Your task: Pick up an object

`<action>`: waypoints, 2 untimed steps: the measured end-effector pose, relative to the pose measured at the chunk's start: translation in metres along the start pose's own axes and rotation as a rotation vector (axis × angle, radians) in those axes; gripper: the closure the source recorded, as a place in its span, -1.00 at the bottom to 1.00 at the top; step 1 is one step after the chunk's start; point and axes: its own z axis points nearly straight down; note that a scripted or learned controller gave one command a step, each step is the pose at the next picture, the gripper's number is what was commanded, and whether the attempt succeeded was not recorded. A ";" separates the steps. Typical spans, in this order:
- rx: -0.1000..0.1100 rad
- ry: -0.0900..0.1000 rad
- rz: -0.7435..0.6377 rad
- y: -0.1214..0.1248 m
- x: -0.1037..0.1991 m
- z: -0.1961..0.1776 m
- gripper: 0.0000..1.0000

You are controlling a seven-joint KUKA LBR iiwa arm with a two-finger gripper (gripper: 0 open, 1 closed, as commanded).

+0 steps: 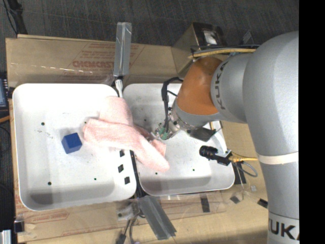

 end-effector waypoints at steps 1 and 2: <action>0.000 0.000 0.000 0.000 0.000 0.000 -1.00; 0.004 0.002 -0.002 0.000 0.000 -0.008 1.00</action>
